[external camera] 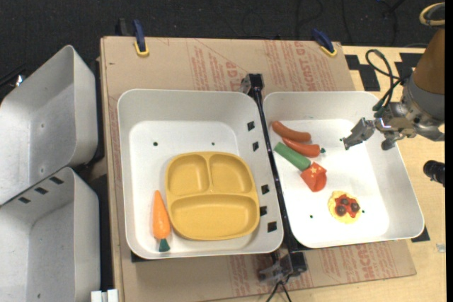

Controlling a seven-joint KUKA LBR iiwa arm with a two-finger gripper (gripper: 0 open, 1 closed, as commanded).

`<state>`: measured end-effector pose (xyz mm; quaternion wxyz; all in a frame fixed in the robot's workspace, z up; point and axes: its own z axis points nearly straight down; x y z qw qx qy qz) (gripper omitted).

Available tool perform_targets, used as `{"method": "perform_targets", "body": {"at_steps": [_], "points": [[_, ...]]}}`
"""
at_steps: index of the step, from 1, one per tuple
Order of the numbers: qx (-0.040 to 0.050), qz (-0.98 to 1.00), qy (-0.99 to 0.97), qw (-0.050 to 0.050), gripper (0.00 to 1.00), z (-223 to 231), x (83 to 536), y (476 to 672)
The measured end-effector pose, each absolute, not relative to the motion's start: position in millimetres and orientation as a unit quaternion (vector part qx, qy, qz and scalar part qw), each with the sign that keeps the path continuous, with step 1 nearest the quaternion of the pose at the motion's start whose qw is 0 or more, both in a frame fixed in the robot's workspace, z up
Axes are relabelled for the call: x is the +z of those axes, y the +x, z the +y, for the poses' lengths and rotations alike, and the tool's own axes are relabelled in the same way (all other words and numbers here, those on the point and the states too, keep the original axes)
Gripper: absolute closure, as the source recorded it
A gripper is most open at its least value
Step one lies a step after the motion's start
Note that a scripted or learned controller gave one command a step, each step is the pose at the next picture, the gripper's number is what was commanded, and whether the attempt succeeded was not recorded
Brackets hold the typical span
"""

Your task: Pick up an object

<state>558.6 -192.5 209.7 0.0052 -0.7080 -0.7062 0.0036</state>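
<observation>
The right bin (396, 223) holds a red-orange sausage (291, 131), a second red sausage (302, 148), a green vegetable piece (291, 155), a red chunk (315, 177) and a small yellow tart with dark berries (345, 206). In the left bin (134, 152) lie a yellow divided plate (212, 196) and an orange carrot (161, 216). My gripper (369, 138) hovers over the right bin's upper right part, to the right of the sausages. It is open, with nothing between its fingers (354, 136).
A black divider (265, 152) runs between the two bins. Two more white bins (42, 152) stand off the bench at the left. Cables (379, 71) hang near the arm at the right. The bins rest on a cardboard sheet (212, 60).
</observation>
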Motion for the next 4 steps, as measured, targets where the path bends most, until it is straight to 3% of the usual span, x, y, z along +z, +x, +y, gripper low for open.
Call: {"method": "perform_targets", "body": {"at_steps": [1,3,4], "points": [[0.0003,-0.707,-0.707,0.000,0.00,-192,217,561.6],[0.0013,-0.707,-0.707,0.002,0.00,-192,110,556.2],[0.0000,-0.707,-0.707,0.000,0.00,-192,92,556.7]]}}
